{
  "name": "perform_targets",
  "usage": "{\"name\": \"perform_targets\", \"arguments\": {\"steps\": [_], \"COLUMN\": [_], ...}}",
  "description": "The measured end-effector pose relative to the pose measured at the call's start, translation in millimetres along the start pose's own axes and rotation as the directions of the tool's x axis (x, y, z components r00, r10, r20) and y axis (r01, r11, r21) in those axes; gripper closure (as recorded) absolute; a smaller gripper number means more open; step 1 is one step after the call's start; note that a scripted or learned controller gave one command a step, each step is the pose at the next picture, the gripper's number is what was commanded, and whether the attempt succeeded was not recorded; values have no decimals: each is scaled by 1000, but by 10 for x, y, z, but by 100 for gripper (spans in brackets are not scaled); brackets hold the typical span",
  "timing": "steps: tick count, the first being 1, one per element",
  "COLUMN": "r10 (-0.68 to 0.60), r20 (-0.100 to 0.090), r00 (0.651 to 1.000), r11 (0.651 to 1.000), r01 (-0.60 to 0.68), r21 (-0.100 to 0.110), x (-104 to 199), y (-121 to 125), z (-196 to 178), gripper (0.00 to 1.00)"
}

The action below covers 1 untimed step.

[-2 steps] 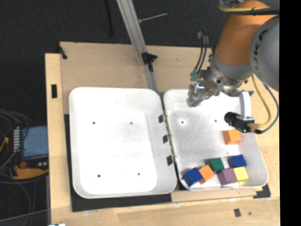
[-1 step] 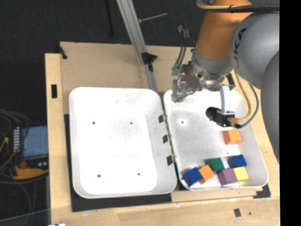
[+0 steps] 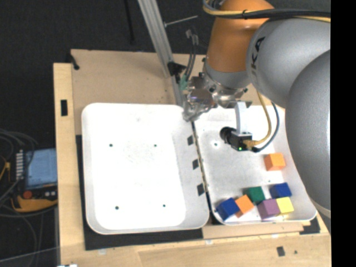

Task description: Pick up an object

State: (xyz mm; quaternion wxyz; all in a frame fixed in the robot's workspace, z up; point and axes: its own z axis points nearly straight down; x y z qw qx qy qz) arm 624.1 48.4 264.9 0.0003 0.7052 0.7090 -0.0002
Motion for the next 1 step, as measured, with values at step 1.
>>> {"name": "perform_targets", "arguments": {"steps": [1], "r10": [0], "r20": [0], "r00": [1000], "r11": [1000], "r01": [0], "r21": [-1], "x": [494], "y": [267], "z": [166], "gripper": [100]}}
